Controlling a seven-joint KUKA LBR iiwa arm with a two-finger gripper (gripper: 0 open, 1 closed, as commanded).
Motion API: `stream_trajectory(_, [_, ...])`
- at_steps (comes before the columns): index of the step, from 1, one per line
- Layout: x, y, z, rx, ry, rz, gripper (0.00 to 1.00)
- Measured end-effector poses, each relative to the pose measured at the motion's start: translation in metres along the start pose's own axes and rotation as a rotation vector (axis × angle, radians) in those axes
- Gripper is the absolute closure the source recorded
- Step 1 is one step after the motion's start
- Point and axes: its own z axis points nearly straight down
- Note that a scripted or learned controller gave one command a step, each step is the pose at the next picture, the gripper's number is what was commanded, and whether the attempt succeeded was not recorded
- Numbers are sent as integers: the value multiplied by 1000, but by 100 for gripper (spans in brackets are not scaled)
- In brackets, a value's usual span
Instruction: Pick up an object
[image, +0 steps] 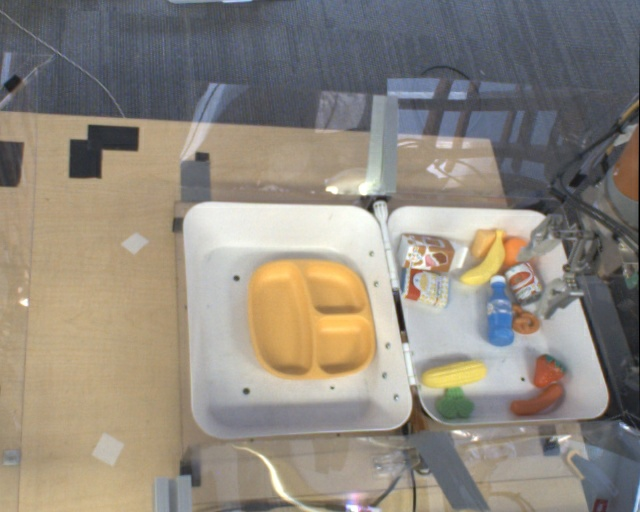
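Wooden bench over dark carpet, clear panels around two white bins. Left bin (215, 395) carries a yellow divided tray (310, 318); right bin (590, 395) holds the candidates: snack packet (427, 270), banana (482, 264), blue bottle (499, 312), small can (522, 283), corn cob (453, 375), broccoli (456, 403), sausage (536, 401), red pepper (548, 369). Gripper (558, 268) hovers at the right bin's far right, fingers spread, nothing between them. Judgement: the nearest target is the can; descend straight, straddling it, clear of the bottle just beside. Fingertips blend into the rim and reflections; the arm is cut off at the right edge.
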Motion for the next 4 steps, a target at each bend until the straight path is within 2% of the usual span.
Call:
stream_trajectory(1, [-40,-7,127,1,-6,153,0])
stream_trajectory(2, [-32,-4,159,0,-2,743,0])
stream_trajectory(3, [-81,73,160,-2,0,879,0])
stream_trajectory(4, [-106,69,160,6,19,1006,0])
